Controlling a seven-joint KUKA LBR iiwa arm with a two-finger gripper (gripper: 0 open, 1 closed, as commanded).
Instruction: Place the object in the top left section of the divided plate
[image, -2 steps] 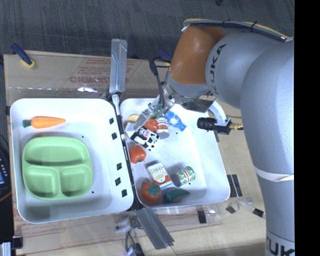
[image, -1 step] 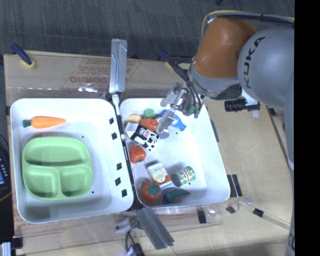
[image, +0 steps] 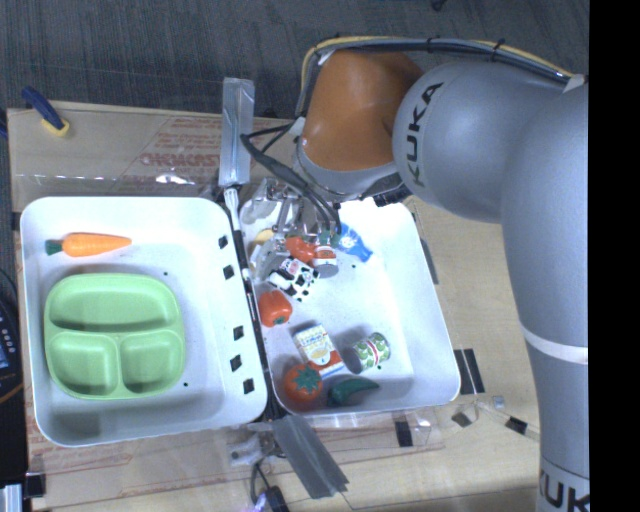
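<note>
A green divided plate (image: 113, 335) lies in the left bin (image: 40, 420), with one long section at the top and two smaller ones below. An orange carrot (image: 90, 244) rests above the plate near the bin's far wall. My gripper (image: 292, 232) is down in the far left corner of the right bin (image: 425, 330), right over a cluster of small toys: a red-orange piece (image: 302, 249), a black-and-white toy (image: 297, 279) and a blue piece (image: 353, 244). The orange-banded wrist hides much of the gripper.
More toys lie in the right bin: a red-orange pepper (image: 275, 307), a small carton (image: 316, 345), a can (image: 370, 351), a tomato (image: 302, 383) and a dark green item (image: 350, 390). The big grey arm covers the right side.
</note>
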